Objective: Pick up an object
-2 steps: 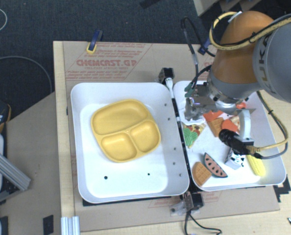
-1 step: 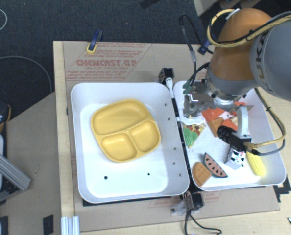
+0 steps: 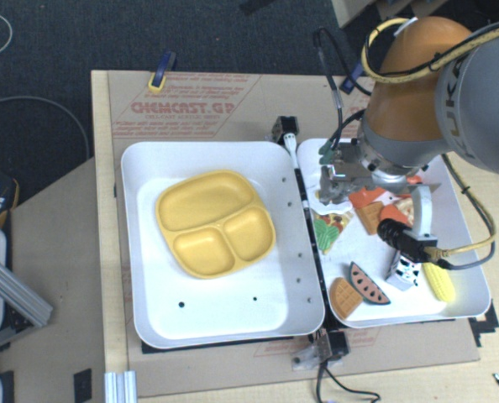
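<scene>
Hovering over the right bin (image 3: 476,296), the claw (image 3: 344,183) has an unclear grip near an orange toy piece (image 3: 369,198).

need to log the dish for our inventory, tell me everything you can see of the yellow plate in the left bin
The yellow plate looks like smooth, matte plastic, rounded at the corners and split into three compartments: one large at the back, two smaller in front. It lies flat and upright, turned a little askew, on the floor of the left bin, toward its back half. Nothing lies in it or touches it besides the bin.
</scene>
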You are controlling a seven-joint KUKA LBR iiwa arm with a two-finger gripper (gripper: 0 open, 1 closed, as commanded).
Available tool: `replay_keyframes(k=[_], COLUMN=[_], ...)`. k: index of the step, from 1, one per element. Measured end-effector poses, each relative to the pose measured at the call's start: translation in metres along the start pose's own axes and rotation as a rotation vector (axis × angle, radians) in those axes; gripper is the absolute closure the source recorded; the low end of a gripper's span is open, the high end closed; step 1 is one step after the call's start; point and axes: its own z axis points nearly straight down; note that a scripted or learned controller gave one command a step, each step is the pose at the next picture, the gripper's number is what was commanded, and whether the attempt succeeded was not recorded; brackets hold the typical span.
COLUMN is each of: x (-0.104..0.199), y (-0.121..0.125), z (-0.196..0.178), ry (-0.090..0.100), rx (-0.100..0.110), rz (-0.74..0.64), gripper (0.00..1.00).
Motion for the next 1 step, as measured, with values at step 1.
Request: replay_keyframes(k=[1], x=[0.0047], y=[-0.0106], z=[0.0045], ry=[0.0], rx=[0.002], rz=[0.0], gripper=[1.0])
